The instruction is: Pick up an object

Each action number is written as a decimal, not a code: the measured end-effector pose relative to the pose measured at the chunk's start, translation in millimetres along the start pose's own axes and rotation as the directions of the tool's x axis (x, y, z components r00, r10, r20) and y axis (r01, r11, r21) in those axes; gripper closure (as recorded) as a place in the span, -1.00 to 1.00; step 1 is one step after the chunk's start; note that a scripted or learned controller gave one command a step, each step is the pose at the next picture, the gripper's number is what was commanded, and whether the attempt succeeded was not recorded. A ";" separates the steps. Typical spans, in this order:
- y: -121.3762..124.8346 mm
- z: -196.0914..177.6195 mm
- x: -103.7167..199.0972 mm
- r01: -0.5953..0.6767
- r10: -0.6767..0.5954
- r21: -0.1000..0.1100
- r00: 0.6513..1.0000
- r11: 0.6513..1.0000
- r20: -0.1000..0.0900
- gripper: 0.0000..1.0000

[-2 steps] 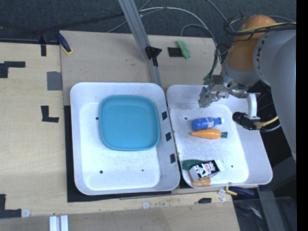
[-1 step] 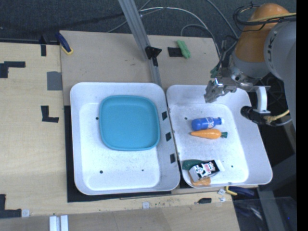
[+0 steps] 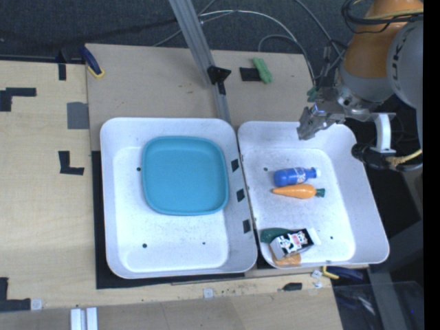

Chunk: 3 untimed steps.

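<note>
The right bin (image 3: 357,205) holds a small blue bottle (image 3: 293,177) with a white cap, lying on its side. Just below it lies an orange carrot-shaped toy (image 3: 297,192) with a green tip. Near the bin's front edge sits a small black-and-white carton with green and orange parts (image 3: 289,243). My gripper (image 3: 309,128) hangs over the bin's back edge, above and behind the bottle, apart from every object. Nothing shows between its fingers.
The left bin (image 3: 124,239) holds a turquoise square plate (image 3: 184,174). A grey metal post (image 3: 199,40) rises behind the bins. A green object (image 3: 262,70) lies on the bench at the back. Cables loop behind the arm.
</note>
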State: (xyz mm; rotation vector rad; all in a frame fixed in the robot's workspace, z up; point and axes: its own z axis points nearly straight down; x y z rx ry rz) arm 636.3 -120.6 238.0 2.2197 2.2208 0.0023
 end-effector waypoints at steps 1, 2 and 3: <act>-10.4 -7.8 56.1 0.004 -0.004 0.001 1.000 1.000 -0.001 1.00; -19.4 7.2 108.1 0.004 -0.004 0.004 1.000 1.000 -0.001 1.00; -29.2 -2.3 160.7 0.005 -0.004 0.002 1.000 1.000 -0.001 1.00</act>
